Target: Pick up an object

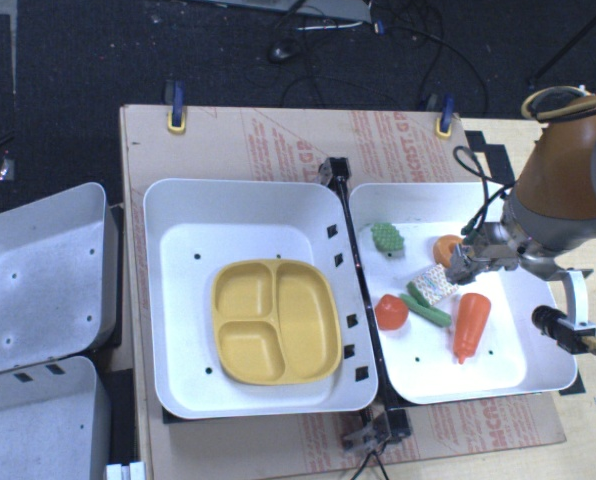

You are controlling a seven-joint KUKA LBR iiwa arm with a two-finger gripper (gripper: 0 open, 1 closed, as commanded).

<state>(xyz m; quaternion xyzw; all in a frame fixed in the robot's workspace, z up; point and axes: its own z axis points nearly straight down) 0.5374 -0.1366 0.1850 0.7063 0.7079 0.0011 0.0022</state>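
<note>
While the arm point(566, 183) reaches in from the right, the gripper point(462, 264) sits low over the right bin point(498, 378), near its upper middle. Finger state: cannot tell from this angle; the tips blur into the items beneath.

Right bin contents:
- orange ball point(444, 249), touching or just beside the gripper's left side, partly hidden by it
- speckled white block point(434, 283), just below-left of the gripper
- green pod point(427, 308), lying slantwise, touching the block's lower edge
- tomato point(391, 312), just left of the pod
- carrot point(469, 325), upright-ish, thick end up, right of the pod
- green broccoli-like piece point(386, 237), near the upper left, apart from the rest

Nothing is visibly lifted; all items rest on the bin floor.

Left bin point(178, 268): yellow tray point(276, 320) with three compartments, lying flat at centre.
</note>
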